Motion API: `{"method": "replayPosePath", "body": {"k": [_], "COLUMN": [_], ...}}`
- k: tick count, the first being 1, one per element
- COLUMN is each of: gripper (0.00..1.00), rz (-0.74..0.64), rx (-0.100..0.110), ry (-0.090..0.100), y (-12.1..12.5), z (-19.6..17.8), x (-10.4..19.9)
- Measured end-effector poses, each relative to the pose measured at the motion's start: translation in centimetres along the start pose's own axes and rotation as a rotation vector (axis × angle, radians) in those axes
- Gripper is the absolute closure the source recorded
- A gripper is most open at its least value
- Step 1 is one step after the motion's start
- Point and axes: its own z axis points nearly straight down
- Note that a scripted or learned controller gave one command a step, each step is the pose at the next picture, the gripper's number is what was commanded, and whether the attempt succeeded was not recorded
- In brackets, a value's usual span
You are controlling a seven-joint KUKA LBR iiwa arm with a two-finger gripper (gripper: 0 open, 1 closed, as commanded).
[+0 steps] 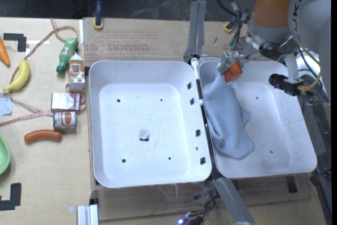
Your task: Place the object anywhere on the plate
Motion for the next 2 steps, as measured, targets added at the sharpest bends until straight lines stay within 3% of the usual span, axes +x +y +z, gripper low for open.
{"method": "replayPosePath", "body": {"k": [1, 2], "gripper": [1.00, 1.00], "rz": [0.121, 0.145], "rx": [0.002, 0.003], "ry": [0.001, 0.001], "y": [-6.3, -11.6], "z": [-6.6, -10.6], "x": [6.0, 6.5]}}
